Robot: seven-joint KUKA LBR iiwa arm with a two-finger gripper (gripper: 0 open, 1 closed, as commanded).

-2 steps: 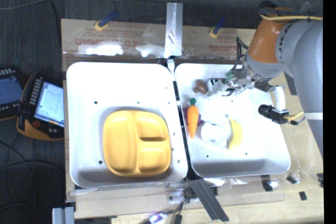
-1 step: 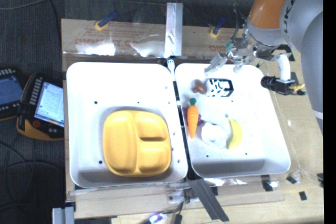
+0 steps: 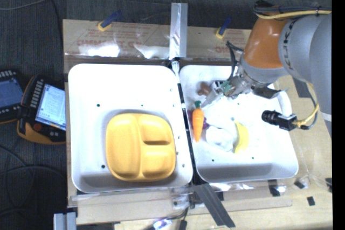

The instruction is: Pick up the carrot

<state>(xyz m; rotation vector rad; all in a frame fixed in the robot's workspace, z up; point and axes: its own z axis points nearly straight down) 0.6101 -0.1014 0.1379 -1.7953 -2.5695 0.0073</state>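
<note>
The carrot (image 3: 198, 123), orange with a green top, lies lengthwise along the left wall of the right bin (image 3: 269, 167). My gripper (image 3: 209, 97) reaches in from the right, low over the bin's upper left part. Its tip sits just above and right of the carrot's green end, very close to it. The carrot rests on the bin floor and is not lifted.
A small brown object (image 3: 203, 86) lies just above the gripper tip. A yellow banana (image 3: 241, 137) and a white object (image 3: 218, 135) lie right of the carrot. A yellow compartment tray (image 3: 141, 145) sits in the left bin (image 3: 86, 94). A tablet (image 3: 49, 107) lies off the bench's left.
</note>
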